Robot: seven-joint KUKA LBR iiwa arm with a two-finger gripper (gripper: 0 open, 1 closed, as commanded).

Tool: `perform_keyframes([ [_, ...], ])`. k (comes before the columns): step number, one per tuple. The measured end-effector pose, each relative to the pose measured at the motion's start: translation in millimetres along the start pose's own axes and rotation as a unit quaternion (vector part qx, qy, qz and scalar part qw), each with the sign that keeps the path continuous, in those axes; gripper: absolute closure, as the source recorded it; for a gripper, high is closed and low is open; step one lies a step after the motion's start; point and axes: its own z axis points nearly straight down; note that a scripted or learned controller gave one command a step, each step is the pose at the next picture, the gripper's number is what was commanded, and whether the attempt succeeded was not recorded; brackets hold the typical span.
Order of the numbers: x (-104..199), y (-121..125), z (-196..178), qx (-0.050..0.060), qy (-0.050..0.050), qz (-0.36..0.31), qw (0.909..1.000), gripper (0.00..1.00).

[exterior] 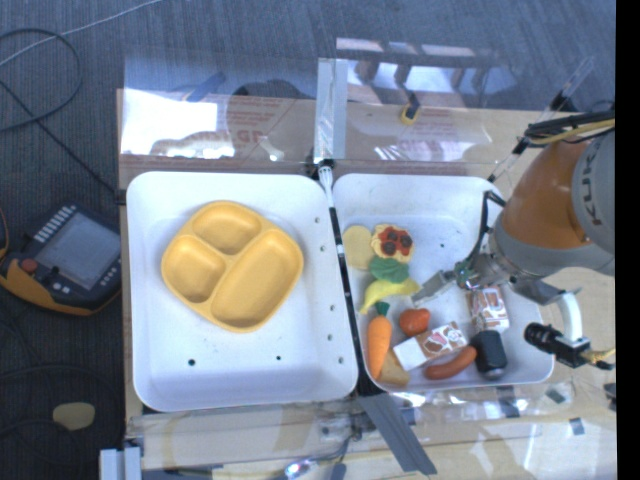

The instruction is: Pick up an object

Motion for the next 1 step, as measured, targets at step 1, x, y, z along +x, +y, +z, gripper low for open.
perform_keyframes([
  [1,29.1,109.1,25.2,0.002,-0.002,-0.001,1.0,0.0],
])
